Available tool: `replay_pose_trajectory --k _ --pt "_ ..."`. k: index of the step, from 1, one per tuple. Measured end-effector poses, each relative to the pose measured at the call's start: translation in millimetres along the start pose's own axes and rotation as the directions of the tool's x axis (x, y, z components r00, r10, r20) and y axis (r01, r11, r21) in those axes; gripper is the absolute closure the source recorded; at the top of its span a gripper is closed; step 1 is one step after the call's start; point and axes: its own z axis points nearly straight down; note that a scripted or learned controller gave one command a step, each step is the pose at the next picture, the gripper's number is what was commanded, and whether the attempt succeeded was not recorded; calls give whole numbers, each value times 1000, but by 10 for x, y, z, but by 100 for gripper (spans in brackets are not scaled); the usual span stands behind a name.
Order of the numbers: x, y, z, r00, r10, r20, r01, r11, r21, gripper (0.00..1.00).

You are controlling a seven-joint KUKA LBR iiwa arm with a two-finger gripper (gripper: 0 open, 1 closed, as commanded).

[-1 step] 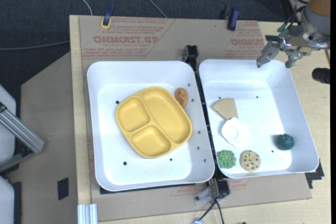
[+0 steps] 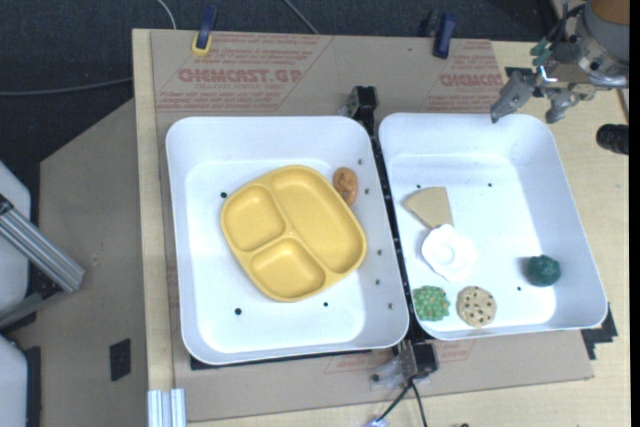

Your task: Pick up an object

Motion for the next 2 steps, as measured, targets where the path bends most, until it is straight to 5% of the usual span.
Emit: replay_pose_trajectory --k 2 --pt "-32 -98 908 1000 0 0 0 1000 3 0"
